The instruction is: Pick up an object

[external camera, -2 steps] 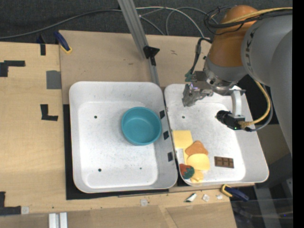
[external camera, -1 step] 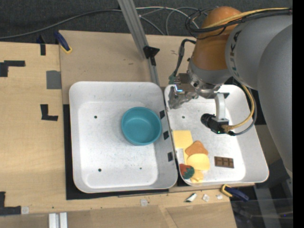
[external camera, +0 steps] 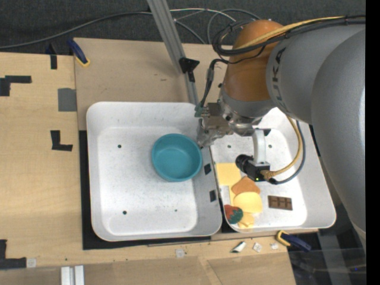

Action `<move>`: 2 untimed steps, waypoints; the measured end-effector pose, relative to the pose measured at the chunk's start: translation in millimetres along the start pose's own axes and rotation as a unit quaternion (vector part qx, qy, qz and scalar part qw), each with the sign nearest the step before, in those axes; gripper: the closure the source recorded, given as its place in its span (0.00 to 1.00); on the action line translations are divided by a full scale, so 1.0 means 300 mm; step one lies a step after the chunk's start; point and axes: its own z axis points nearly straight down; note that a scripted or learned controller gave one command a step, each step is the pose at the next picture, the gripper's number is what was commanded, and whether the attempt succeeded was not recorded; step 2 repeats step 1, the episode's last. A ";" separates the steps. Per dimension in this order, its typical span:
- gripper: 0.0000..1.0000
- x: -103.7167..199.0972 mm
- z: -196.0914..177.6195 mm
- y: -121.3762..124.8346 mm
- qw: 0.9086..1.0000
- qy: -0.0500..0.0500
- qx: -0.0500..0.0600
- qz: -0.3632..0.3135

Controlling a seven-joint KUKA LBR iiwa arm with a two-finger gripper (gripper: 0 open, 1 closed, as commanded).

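Note:
A teal bowl (external camera: pixel 176 157) sits upright in the left bin (external camera: pixel 119 189), close to its right wall. My gripper (external camera: pixel 205 136) hangs over the divide between the two bins, just right of the bowl's rim. In the right bin (external camera: pixel 309 209) lie a yellow flat piece (external camera: pixel 227 173), an orange piece (external camera: pixel 244 186), a yellow round piece (external camera: pixel 250 203), a small red and green item (external camera: pixel 234 214) and a brown chocolate bar (external camera: pixel 279 203). Nothing shows in the gripper's hold.
The arm's bulk covers the back of the right bin. A black cable end (external camera: pixel 249 165) hangs over the yellow flat piece. A grey pole (external camera: pixel 172 40) slants down to the bins' back edge. Small clips (external camera: pixel 237 246) lie on the bench in front.

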 end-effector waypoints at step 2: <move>1.00 0.153 0.025 -0.080 1.000 0.000 0.000 0.000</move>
